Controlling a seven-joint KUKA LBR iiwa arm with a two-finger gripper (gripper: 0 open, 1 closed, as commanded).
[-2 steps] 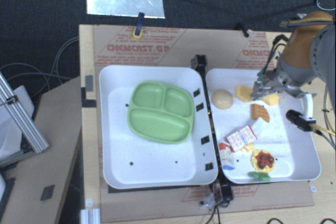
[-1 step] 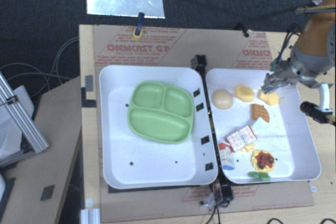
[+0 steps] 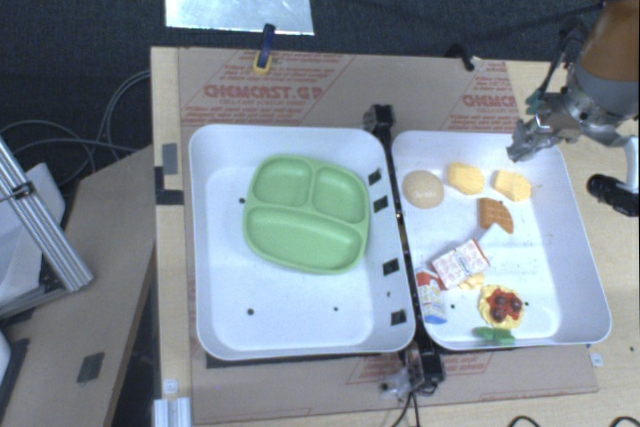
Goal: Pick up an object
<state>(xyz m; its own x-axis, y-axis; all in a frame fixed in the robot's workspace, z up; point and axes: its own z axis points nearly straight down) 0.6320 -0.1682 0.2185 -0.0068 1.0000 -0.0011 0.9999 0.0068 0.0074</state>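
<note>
Gripper [image 3: 524, 147]: seen at the upper right, hanging just above the far right corner of the right bin; whether it is spread or closed cannot be told, and nothing is seen held in it.
Wrist: a grey metal section [image 3: 590, 105] is angled down and to the left toward the gripper, with thin cables running along it.
Arm: the orange band [image 3: 612, 45] is seen above the wrist at the right edge, the arm reaching in from that side.
Right bin [image 3: 572, 245]: a shallow white tray holding the small food-like items.
Nearest items: a yellow wedge [image 3: 513, 185] lies just below and left of the gripper; a second yellow piece [image 3: 465, 178] lies beside it, then a pale round roll [image 3: 422, 188].
Other items: a brown piece [image 3: 495, 214] is set below the wedge; a red-and-white packet [image 3: 459, 264] lies nearer the middle; a red and yellow piece [image 3: 501, 305] lies near the front edge.
Left bin [image 3: 225, 315]: a green divided plate [image 3: 306, 213] is laid in its middle, well apart from the gripper.
Bench: cardboard sheeting [image 3: 330, 85] is spread beneath both bins.
</note>
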